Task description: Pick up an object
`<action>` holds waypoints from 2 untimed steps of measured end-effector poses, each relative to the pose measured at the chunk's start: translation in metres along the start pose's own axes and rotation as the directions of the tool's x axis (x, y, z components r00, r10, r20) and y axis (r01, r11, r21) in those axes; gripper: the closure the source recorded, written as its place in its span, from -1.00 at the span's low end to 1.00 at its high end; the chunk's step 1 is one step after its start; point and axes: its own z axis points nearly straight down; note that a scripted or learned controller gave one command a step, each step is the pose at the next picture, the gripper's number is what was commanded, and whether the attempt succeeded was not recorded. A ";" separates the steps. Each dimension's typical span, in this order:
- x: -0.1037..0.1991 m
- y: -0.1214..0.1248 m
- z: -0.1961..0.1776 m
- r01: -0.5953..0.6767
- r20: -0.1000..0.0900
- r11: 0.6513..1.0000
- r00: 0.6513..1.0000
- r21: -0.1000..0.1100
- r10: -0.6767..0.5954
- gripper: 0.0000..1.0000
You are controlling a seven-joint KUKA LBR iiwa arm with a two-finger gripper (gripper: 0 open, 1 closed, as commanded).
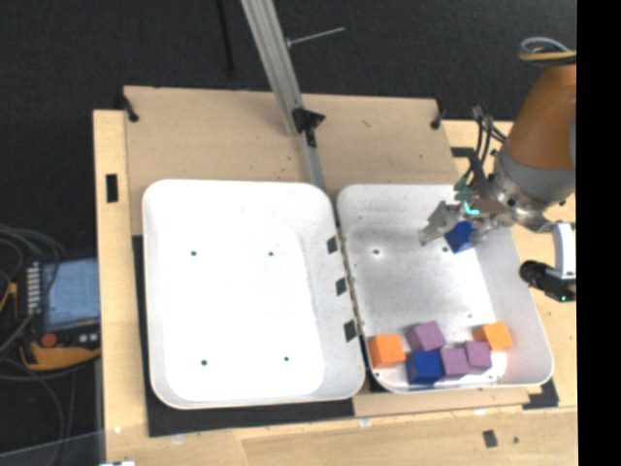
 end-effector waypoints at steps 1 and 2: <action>-0.003 0.002 0.062 -0.004 0.002 1.000 1.000 0.006 0.004 -1.00; -0.004 0.002 0.115 -0.005 0.002 1.000 1.000 0.005 0.005 -1.00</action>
